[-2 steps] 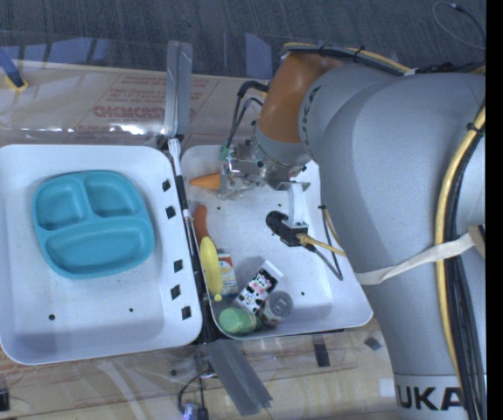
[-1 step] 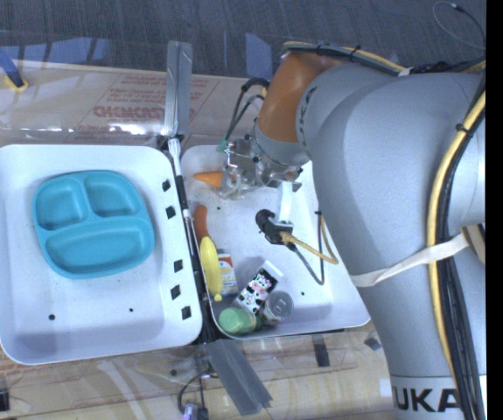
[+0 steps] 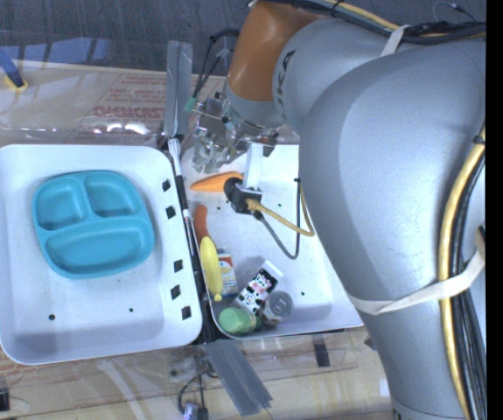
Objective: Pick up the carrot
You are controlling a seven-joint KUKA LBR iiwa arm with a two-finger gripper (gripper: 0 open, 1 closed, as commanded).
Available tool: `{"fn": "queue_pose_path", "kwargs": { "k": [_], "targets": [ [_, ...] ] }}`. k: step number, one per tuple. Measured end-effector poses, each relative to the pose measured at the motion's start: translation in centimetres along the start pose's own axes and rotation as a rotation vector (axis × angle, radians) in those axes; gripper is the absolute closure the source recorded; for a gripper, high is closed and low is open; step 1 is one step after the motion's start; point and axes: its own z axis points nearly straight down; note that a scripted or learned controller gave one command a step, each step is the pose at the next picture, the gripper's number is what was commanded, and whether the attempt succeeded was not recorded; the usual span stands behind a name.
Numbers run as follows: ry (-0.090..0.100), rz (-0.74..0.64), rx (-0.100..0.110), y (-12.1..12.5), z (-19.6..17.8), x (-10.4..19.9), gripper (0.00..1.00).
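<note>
Camera view showed the gripper (image 3: pixel 214 151) lowered into the right bin (image 3: pixel 321 291), the carrot (image 3: pixel 216 181) lying just below its tip, apparently during the reach, the grip's state impossible to tell; next, it likely needed to close around the carrot and lift.

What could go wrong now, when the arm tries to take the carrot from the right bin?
1. The carrot lies close to the right bin's left wall, partly under the gripper, so a finger may strike the wall.
2. A hot dog and a banana lie just below it; the gripper might catch one of them instead.
</note>
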Motion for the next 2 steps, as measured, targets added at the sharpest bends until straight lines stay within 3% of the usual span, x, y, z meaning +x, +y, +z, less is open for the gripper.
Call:
{"fn": "queue_pose_path", "kwargs": {
  "k": [1,2],
  "targets": [
    [-0.001,0.001,0.001,0.0,0.1,-0.1,0.0],
    [-0.001,-0.03,0.002,-1.8,0.1,-7.0,0.0]
  ]
}}
